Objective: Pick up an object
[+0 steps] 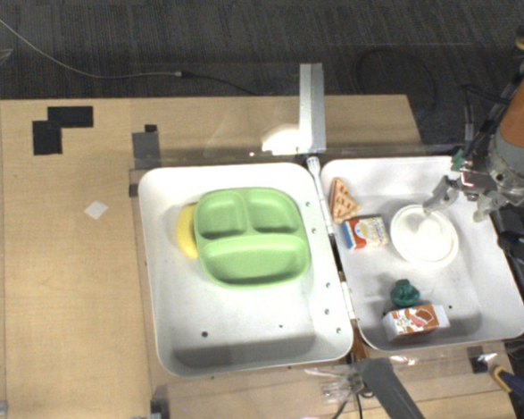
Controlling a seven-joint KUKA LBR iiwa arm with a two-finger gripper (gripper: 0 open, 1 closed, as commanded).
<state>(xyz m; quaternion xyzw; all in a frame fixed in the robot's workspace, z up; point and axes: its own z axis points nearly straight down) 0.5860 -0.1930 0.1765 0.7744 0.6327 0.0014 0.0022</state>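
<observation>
The right bin holds several small objects. A pizza slice toy lies at its far left, with a small white, red and blue carton just below it. A white round bowl sits in the middle. Near the front edge are a dark green lump and an orange carton lying on its side. My gripper hangs at the right of this bin, just right of the white bowl. It is open and nothing is between its fingers.
The left bin holds a green divided plate with a yellow object peeking out at its left. A metal post stands behind the wall between the two bins. The arm enters from the right edge.
</observation>
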